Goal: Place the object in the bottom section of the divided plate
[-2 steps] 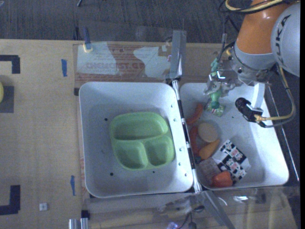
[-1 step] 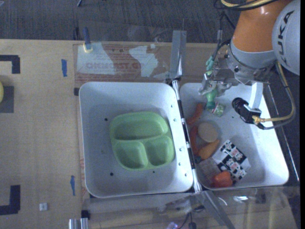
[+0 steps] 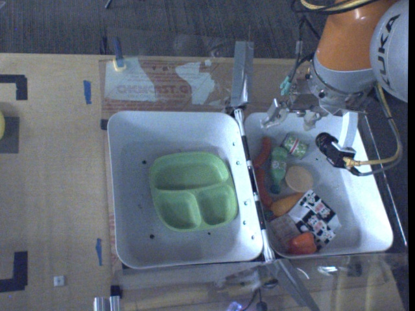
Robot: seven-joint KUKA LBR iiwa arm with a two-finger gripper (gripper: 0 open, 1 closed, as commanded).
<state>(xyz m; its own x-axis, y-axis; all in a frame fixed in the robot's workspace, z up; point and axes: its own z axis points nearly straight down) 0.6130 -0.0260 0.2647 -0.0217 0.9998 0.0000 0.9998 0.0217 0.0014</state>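
One claw (image 3: pixel 293 111) hangs in the upper right of the frame, above the top edge of the right bin (image 3: pixel 369 203), and whether it is wide or narrow cannot be told, since the wrist hardware crowds it. Nothing can be seen held in it. Just below it, down the left side of that bin, lies a loose heap: a green can (image 3: pixel 296 146), a red sausage shape (image 3: pixel 262 153), a tan round disc (image 3: pixel 299 177), an orange piece (image 3: pixel 286 204), a black-and-white patterned card (image 3: pixel 316 214) and a red piece (image 3: pixel 302 242). Which of these is the task's object is not clear. The green divided plate (image 3: pixel 193 190) sits in the middle of the left bin (image 3: pixel 123 173), at the frame's centre, with nothing in its sections. The pieces touch and overlap, so a descent could likely catch two at once or nudge one aside; a carry over the rim between the bins could also drop the load short. The arm's upper part is cut off at the frame's top right.
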